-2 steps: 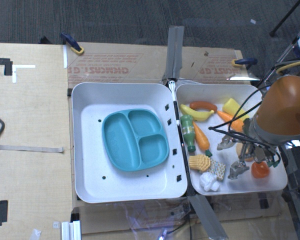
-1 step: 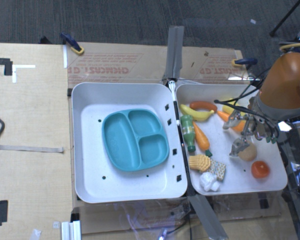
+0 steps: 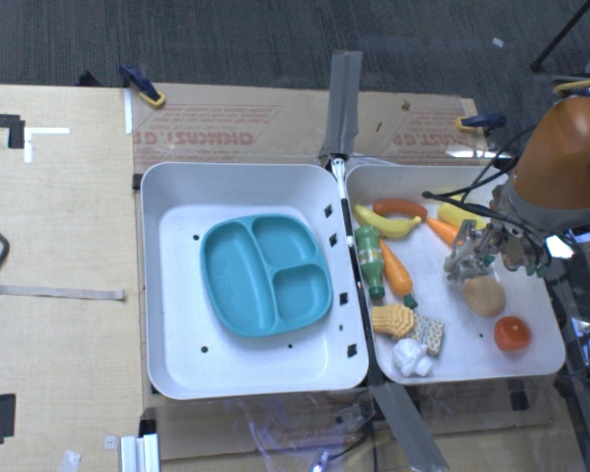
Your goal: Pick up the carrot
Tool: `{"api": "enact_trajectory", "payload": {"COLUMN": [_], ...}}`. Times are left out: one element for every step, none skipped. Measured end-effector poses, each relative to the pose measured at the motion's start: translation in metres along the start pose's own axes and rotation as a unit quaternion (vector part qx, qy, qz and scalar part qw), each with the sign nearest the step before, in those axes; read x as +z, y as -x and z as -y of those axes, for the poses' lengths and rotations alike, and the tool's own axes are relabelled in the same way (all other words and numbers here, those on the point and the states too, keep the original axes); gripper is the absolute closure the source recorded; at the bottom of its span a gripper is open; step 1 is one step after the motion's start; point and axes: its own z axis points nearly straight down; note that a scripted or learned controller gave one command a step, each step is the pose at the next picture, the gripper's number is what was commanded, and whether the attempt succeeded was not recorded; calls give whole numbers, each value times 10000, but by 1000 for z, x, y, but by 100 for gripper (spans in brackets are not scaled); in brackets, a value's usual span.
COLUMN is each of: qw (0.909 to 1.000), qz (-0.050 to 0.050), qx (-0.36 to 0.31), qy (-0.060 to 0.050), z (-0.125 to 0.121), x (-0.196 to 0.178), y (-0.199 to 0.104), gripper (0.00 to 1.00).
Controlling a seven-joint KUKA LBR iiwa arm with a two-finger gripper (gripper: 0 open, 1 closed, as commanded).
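The carrot (image 3: 396, 269) lay in the right bin (image 3: 546, 362), near that bin's left wall, tip toward the far side. A green bottle (image 3: 370, 260) lay just beside it on the left; a corn cob (image 3: 392, 320) touched or nearly touched its near end. A banana (image 3: 387, 225) and a red sausage (image 3: 399, 206) lay toward the far wall. The end effector (image 3: 469, 260) hovered mid-bin, well right of the carrot, above a potato (image 3: 484, 296); whether it was apart or together could not be told. A tomato (image 3: 512, 333) sat toward the near right corner. The left bin (image 3: 167, 352) carried a blue divided plate (image 3: 266, 274).
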Motion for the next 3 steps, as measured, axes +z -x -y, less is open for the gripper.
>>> {"api": "enact_trajectory", "payload": {"qw": [10000, 10000, 10000], "qz": [-1, 27, 27], "qx": [2, -13, -12], "qy": [1, -8, -7], "z": [0, -1, -1], "x": [0, -11, -11], "y": [0, 2, 2], "gripper": [0, 100, 0]}}
